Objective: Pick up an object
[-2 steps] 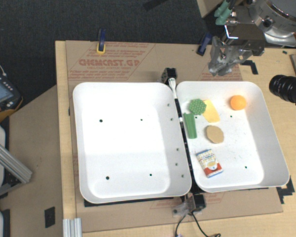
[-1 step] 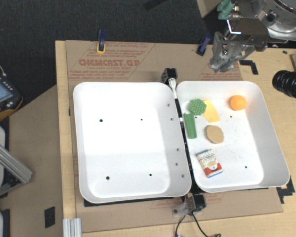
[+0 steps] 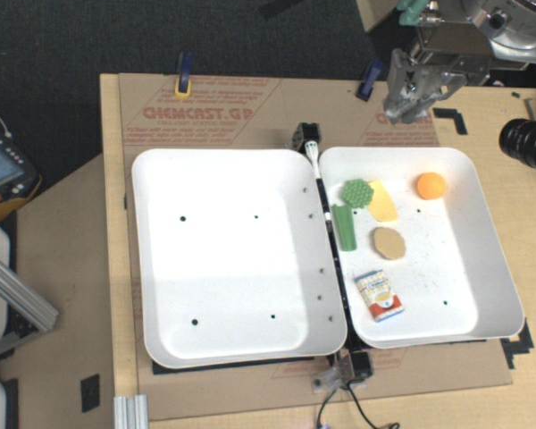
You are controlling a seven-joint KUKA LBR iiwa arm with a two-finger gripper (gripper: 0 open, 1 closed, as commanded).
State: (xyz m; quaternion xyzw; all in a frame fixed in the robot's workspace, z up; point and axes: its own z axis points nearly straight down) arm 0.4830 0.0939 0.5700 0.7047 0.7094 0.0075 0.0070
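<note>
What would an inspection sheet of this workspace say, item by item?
Surface: cardboard sheet bearing two white bins, left bin and right bin.
Job's things: in the right bin, orange ball, green brush, yellow piece, green stick, tan disc, small carton.
Clutter: nothing seen.
Grippers: gripper above the right bin's far edge, holding nothing.
Cables: wire at the near edge.
Surroundings: blue clamps, dark floor.

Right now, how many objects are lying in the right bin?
5, all in the right bin: orange ball at the far right, green brush by the divider, yellow piece beside it, tan disc mid-bin, small carton nearest. Nothing seems hidden.
</note>
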